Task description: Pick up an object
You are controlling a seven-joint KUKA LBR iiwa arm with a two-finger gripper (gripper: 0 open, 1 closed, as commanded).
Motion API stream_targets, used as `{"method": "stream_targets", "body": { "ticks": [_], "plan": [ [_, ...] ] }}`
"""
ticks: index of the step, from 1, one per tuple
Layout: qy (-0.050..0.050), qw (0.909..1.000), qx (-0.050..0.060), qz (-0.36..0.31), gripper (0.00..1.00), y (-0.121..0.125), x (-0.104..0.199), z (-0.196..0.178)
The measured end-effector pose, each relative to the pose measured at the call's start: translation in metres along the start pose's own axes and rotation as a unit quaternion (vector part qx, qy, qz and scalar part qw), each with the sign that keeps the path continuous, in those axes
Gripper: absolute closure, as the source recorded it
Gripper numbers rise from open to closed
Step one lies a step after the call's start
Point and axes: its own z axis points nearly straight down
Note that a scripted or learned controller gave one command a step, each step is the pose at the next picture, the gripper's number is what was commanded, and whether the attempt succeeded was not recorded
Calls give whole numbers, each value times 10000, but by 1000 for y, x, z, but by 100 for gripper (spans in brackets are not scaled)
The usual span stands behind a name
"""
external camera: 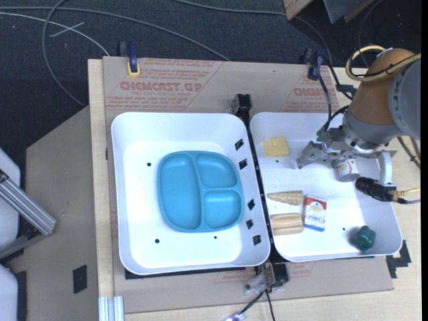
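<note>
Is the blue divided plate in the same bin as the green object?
No, the blue divided plate lies in the left bin; the green object is in the right bin.

I see a blue divided plate (200, 190) lying flat in the middle of the left bin (127, 179). Both bins sit on a brown board (200, 75) with red lettering, held by a blue-and-yellow clamp (132, 57) at the desk's far edge. Grey cables (67, 25) trail across the dark floor (40, 79) beyond.

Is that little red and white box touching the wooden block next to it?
Touching, it seems: in the camera view, the box sits flush against the block's right end, no white bin floor between.
</note>
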Motion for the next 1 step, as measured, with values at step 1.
{"method": "stream_targets", "body": {
  "ticks": [1],
  "plan": [
    [-14,10000,-30,-2,100,2,-1,-15]
  ]
}}
